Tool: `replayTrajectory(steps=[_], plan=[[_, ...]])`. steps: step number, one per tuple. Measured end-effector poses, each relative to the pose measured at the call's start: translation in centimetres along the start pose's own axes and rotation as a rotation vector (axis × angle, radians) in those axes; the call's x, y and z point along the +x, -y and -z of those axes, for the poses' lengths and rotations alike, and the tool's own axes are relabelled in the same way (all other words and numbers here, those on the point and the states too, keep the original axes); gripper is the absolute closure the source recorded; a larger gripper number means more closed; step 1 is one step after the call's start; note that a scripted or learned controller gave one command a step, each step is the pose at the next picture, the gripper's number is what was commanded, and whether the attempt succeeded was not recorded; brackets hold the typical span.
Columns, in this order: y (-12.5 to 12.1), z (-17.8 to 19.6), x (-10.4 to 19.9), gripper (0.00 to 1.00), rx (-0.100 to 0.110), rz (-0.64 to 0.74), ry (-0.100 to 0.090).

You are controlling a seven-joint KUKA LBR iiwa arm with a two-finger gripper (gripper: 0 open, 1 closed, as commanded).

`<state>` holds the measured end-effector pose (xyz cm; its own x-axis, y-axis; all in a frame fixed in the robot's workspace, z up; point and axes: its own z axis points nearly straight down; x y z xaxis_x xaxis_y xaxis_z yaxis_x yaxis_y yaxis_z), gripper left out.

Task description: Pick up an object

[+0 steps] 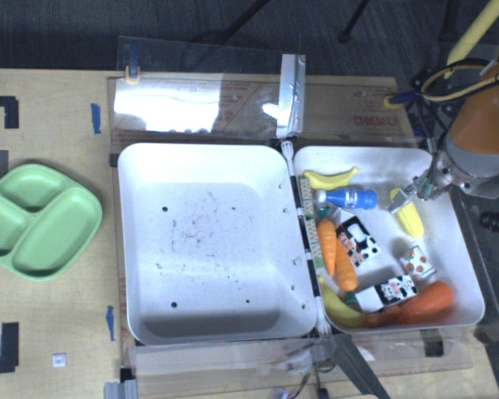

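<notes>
Camera view, looking down at a slant on both bins. The gripper [419,189] sits low over the upper right part of the right bin [470,248], hanging from the grey wrist with the orange band [481,123] above it at the frame's right edge. Finger state: cannot tell; the tips are small, metallic and blurred against the white floor, and nothing reads clearly as caught between them. Nearest object is a yellow block [409,219], short and squarish, pale lemon, lying just below and slightly left of the fingertips, close but whether touching cannot be judged. Further left of the fingers lies a blue bottle [349,199] on its side with a white cap end, and above it a yellow banana [331,177], curved, tips dark. Lower left of the fingers: an orange carrot [336,256] lying lengthwise along the bin's left wall, beside a black-and-white patterned box [358,241], tilted. Below the fingers, well apart: a small white carton with red spots [416,263], a second black-and-white patterned box [397,290], and a large orange-red carrot-shaped object [424,302] along the near wall, with a second banana [341,306] partly hidden under the pile at the near left corner. Left bin [208,223], far left of the fingers, shows a scuffed white floor. A green divided plate [37,220] rests on the bench well beyond it.
</notes>
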<state>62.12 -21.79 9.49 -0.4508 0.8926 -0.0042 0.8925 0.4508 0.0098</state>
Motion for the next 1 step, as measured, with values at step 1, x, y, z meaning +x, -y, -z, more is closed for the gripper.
replayTrajectory(steps=[1], plan=[[2.51, 10.31, 5.55, 1.00, 0.010, 0.028, -0.005]])
